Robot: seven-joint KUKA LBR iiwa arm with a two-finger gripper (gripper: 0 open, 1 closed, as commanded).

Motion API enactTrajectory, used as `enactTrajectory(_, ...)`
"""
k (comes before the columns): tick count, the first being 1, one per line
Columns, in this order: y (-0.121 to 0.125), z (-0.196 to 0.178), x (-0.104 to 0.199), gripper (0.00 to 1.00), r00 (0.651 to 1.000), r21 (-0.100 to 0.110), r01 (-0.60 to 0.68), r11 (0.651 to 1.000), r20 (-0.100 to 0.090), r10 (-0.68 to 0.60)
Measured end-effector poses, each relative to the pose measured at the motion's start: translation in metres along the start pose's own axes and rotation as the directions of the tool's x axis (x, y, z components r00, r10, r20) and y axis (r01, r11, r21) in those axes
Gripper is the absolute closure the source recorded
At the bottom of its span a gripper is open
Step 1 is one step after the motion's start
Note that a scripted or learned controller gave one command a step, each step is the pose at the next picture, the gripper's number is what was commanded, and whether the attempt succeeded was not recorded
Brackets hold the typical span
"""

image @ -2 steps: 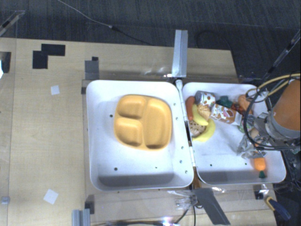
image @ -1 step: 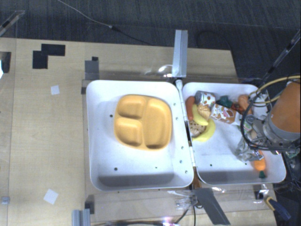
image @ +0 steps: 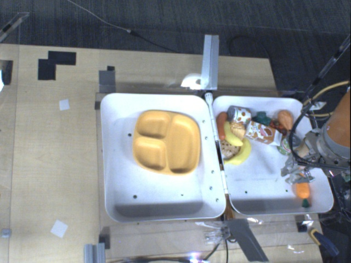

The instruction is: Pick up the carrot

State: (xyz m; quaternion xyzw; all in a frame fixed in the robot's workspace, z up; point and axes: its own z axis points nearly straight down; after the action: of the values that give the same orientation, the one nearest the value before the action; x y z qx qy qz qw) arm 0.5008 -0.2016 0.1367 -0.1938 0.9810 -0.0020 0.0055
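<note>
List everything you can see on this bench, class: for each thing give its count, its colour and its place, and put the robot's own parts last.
Bins: two, white, side by side on the bench.
Divided plate: one, yellow, middle of the left bin.
Carrot: one, orange with a green end, near right corner of the right bin.
Banana: one, yellow, left part of the right bin.
Pile of toy food and packets: several, mixed red, brown, white and green, far side of the right bin; too jumbled to count.
Arm: one, grey with an orange band, at the right edge.
Gripper: one, metallic, just above the carrot.
</note>
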Motion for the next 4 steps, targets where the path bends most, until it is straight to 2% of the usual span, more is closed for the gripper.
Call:
enactTrajectory(1,0.005,0.047,-0.004,1.0,0.972,0.001,0.236,0.972,0.0,-0.236)
enactTrajectory(2,0.015,0.04,-0.007,1.0,0.995,-0.003,0.103,0.995,-0.001,-0.103)
enactTrajectory(3,0.013,0.047,-0.051,1.0,0.981,0.002,0.192,0.981,0.001,-0.192)
enactTrajectory(4,0.013,0.048,-0.051,0.0,0.981,0.002,0.192,0.981,0.003,-0.192)
